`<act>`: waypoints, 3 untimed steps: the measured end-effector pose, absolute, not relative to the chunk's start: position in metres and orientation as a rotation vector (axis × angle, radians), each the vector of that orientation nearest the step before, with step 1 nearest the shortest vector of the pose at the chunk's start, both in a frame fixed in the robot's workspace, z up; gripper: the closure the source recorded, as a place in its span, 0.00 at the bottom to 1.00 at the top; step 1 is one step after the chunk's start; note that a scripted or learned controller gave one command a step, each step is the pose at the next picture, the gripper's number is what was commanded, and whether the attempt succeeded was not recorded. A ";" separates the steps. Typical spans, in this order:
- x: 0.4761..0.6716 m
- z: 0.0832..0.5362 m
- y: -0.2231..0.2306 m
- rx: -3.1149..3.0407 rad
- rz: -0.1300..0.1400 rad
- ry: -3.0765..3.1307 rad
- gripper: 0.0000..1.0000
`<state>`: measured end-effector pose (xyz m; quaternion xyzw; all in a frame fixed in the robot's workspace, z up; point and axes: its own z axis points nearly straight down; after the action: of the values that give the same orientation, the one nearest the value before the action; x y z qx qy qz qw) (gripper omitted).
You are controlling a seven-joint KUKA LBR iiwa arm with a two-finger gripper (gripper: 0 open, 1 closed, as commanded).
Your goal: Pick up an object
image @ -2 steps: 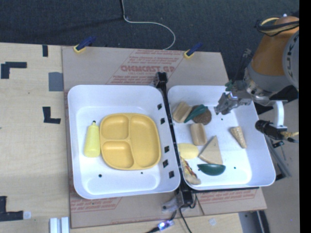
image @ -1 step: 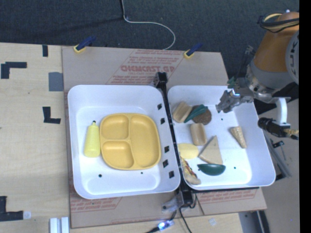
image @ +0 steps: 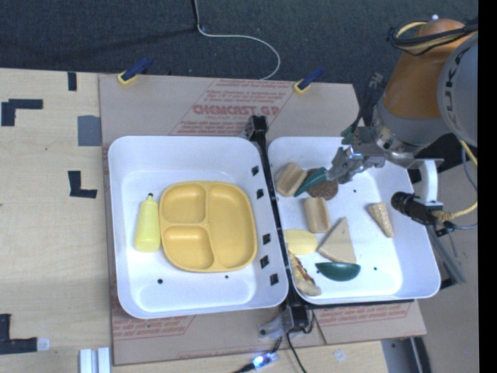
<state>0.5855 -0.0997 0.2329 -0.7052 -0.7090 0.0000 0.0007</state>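
My gripper (image: 340, 171) is low in the right bin (image: 404, 282), near its back middle. Its tip is right at a teal piece (image: 314, 181) and a small brown piece (image: 327, 190); whether it touches either is unclear. Close by lie a tan bread-like chunk (image: 290, 179) and a tan cylinder (image: 315, 214). Further forward are a pale yellow piece (image: 300, 242), a beige wedge (image: 338, 243), a dark green leaf shape (image: 339, 270) and a banana-like piece (image: 304, 277). A cream cone (image: 380, 218) lies to the right.
The left bin (image: 124, 162) holds a yellow divided plate (image: 208, 225) and a yellow bottle (image: 147, 224). A black divider (image: 266, 200) runs between the bins. The arm (image: 423, 84) comes in over the right bin's back right corner, with a black cable fitting (image: 415, 206) beside it.
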 end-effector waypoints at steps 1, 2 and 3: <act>0.571 0.219 -0.047 -2.214 0.004 -2.224 1.00; 0.559 0.231 0.009 -2.211 0.001 -2.227 1.00; 0.541 0.234 0.067 -2.209 0.002 -2.228 1.00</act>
<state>0.5412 0.0672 0.2337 -0.7042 -0.7100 0.0006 0.0021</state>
